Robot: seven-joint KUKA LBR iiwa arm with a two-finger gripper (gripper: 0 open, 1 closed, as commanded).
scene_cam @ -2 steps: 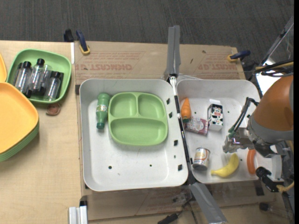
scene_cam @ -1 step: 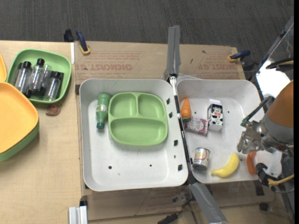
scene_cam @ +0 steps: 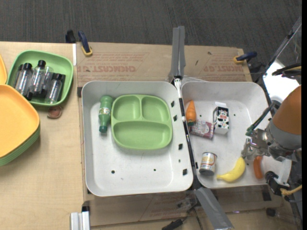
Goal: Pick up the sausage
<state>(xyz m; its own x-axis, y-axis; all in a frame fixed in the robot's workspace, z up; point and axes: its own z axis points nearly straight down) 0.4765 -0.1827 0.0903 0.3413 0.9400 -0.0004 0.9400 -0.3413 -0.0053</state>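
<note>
While tool [scene_cam: 253,150] grip unclear — right bin [scene_cam: 256,92]: one sausage [scene_cam: 258,167] | one banana [scene_cam: 231,172] | one can [scene_cam: 207,162] | one carrot [scene_cam: 191,111]

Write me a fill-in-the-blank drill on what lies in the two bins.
1. The green divided plate lies in the ____ bin.
2. The yellow banana lies beside the small ____.
3. The green bottle lies on the plate's ____ side.
4. The sausage lies near the right bin's ____ edge.

Missing words: left; can; left; right
</note>
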